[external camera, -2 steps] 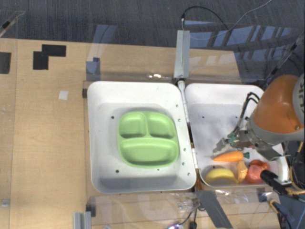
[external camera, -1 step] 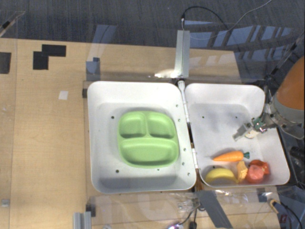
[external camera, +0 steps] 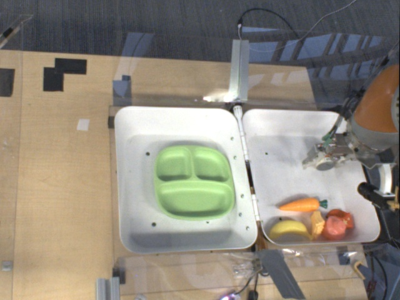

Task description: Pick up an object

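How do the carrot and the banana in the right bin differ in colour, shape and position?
The carrot is orange with a green tip; the banana is yellow. The carrot is slim and tapered, the banana thicker and curved. The carrot lies farther from the bin's near edge, the banana closer to it. Both lie flat in the right bin, roughly crosswise.

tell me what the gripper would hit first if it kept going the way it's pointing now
Probably bare floor of the right bin; the gripper points left and down, above the carrot. Depth is unclear.

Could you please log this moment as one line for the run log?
hand: over right bin, nothing seen held | carrot, banana, red fruit: right bin, near edge | green tray: left bin
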Tool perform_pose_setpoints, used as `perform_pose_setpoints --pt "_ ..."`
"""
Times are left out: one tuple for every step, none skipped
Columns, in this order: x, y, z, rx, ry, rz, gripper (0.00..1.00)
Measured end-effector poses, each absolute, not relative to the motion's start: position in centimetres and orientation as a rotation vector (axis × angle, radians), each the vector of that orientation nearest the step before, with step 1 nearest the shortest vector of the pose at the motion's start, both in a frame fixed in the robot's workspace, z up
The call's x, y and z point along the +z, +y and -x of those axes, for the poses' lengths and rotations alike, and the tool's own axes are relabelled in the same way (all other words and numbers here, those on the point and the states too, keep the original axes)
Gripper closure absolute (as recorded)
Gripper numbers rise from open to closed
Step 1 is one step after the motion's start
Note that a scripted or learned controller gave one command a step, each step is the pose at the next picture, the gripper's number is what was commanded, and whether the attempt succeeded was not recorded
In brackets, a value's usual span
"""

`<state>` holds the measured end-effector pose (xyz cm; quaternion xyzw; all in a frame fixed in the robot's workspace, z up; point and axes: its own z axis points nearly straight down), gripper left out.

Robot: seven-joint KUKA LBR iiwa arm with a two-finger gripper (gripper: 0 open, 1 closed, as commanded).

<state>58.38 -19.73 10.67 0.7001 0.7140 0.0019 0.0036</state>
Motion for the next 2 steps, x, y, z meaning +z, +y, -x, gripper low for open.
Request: perform_pose_setpoints --pt "11.9 -19.6 -58.6 0.012 2.237 -2.189 1.0" --pt "10.1 -20.5 -53.8 0.004 2.156 -2.281 1.0"
